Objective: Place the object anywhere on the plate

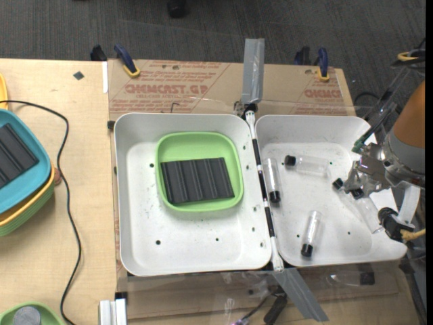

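Observation:
A green square plate (197,141) lies in the left bin (135,235) with a dark grey ribbed slab (197,180) on it. In the right bin (338,242) lie clear tubes with black caps: one along the divider (271,176), one near the back (306,164), one toward the front (310,230). My gripper (353,183) is low over the right bin's right side. A small black cap (337,184) sits just left of it, and whether the gripper holds it is unclear.
A cardboard sheet (169,87) is clamped behind the bins. A teal container (20,161) and a black cable (67,202) lie on the wooden table to the left. A grey strip (254,70) runs up from the divider.

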`<state>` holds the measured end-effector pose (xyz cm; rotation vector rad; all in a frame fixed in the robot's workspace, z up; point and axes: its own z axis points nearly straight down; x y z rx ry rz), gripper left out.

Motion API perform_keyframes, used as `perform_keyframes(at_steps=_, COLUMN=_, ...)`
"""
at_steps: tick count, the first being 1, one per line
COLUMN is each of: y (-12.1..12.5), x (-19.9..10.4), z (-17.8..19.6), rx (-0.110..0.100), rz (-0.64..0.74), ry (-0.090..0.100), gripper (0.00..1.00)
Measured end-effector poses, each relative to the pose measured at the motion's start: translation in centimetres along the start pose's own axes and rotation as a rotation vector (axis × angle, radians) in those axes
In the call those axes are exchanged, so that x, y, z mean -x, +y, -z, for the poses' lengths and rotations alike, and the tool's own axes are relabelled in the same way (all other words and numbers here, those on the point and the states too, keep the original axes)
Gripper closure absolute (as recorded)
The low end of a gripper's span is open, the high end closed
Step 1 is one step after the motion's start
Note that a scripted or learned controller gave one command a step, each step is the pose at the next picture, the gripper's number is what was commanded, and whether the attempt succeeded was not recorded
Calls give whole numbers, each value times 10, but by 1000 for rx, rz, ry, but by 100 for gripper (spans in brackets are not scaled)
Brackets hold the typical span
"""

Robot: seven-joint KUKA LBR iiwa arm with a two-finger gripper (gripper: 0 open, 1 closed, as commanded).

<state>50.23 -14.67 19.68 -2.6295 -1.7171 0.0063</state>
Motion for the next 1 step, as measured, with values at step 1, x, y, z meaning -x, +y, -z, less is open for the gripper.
perform_keyframes(at_steps=1, y=0, x=0, z=0, rx=0, rz=-1, ry=0, gripper=0)
